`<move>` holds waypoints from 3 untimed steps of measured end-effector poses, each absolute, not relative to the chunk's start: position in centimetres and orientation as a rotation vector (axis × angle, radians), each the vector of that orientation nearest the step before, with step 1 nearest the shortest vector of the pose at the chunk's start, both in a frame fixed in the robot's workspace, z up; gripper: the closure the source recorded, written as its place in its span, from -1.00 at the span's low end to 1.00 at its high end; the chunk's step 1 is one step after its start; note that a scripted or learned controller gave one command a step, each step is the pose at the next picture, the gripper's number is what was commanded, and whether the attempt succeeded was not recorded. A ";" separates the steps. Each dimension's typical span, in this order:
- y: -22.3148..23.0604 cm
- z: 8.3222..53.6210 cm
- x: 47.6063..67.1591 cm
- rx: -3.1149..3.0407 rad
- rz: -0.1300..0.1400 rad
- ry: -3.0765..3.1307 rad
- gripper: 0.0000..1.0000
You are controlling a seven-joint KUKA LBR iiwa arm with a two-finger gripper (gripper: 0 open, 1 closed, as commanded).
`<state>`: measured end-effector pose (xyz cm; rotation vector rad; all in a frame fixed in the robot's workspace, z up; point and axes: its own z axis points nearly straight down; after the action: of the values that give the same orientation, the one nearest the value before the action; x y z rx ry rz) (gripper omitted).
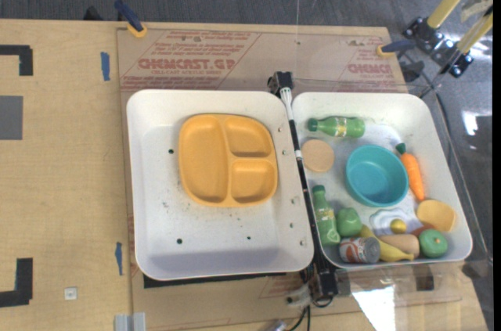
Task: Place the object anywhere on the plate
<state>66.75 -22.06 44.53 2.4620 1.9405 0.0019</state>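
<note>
Camera view: yellow three-compartment plastic plate [228,160] seen in left white bin [149,228], left of centre. Toy foods, teal bowl [377,174], orange carrot [413,174], green bottle [337,126] crowded in right white bin [438,134]. Jaws' state cannot be told.

Two bins, one plate, one bowl, and a scatter of toy food and containers.

Two white bins sit side by side: a left bin [149,243] and a right bin [434,122]. There is one orange divided plate [228,160] with three compartments, and one teal bowl [377,174]. Green bottles number two: one lying near the far wall [337,126] and one along the left wall [323,216]. One tan round disc [318,156], one carrot [412,174], one can [359,250], one green pepper-like piece [349,222], one green round fruit [433,243], one orange-yellow rounded piece [436,215] and one pale yellow elongated piece [398,246] complete the count; the small items around them are too cluttered to count surely.
</note>
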 end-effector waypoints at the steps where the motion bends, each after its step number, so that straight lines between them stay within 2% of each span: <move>1: -21.6 48.1 66.7 2.444 0.004 1.959 -1.00; 2: -21.7 44.6 66.7 2.421 -0.006 2.003 -1.00; 3: -21.7 43.5 66.7 2.473 -0.002 1.938 -1.00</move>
<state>66.72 -21.72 43.50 2.4726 1.9377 -0.0016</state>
